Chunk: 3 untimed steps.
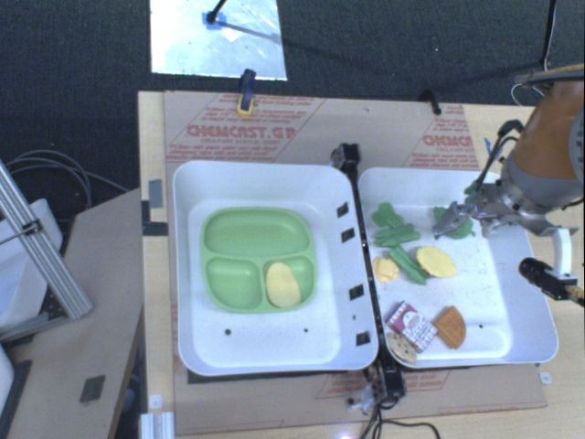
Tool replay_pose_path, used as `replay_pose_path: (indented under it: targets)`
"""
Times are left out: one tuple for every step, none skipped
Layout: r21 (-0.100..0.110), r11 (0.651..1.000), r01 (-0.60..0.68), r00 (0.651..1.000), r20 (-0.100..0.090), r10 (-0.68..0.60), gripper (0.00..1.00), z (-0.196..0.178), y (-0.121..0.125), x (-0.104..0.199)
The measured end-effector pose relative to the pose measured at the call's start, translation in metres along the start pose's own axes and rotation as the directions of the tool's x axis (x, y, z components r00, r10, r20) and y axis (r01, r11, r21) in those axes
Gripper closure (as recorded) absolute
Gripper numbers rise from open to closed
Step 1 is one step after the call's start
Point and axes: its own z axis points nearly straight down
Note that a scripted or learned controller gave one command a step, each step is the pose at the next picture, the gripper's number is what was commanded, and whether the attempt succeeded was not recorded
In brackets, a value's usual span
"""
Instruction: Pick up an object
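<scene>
1. Since no object is seen lifted clear of a bin, the task is judged not yet done; at most an early approach or grasp stage is reached.
2. The gripper [454, 219] is seen low over the upper part of the right bin [539, 337], at the end of the grey arm [548, 149] reaching in from the right.
3. The state of the end effector cannot be told: the tip is blurred into a green item [462, 228] beneath it, and contact cannot be confirmed.
4. That green item is judged the likely target, lying at or just under the tip.
5. Other candidates are left in the right bin: green leafy pieces [395, 227] near the divider, a yellow piece [436, 262] just beside them, a smaller yellow bit [386, 269], a red-and-white packet [411, 326] and a brown wedge [450, 326] near the front edge.
6. In the left bin [196, 337], a green divided tray [239, 236] is seen with a yellow oval object [283, 284] in its lower right compartment; it is well apart from the gripper.
7. Still left, as judged: a secure closure on one item and a lift clear of the bin.
</scene>
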Motion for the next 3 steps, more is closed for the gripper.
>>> replay_pose_path:
  targets:
    - [0.007, 1.000, 0.000, 1.000, -0.003, 0.000, 0.00, 0.002, -0.003, 0.002]
    - [0.005, 1.000, 0.001, 1.000, -0.001, -0.001, 0.00, 0.087, 0.059, -0.038]
    - [0.002, 1.000, 0.005, 1.000, 0.001, -0.005, 1.00, 0.071, 0.059, -0.037]
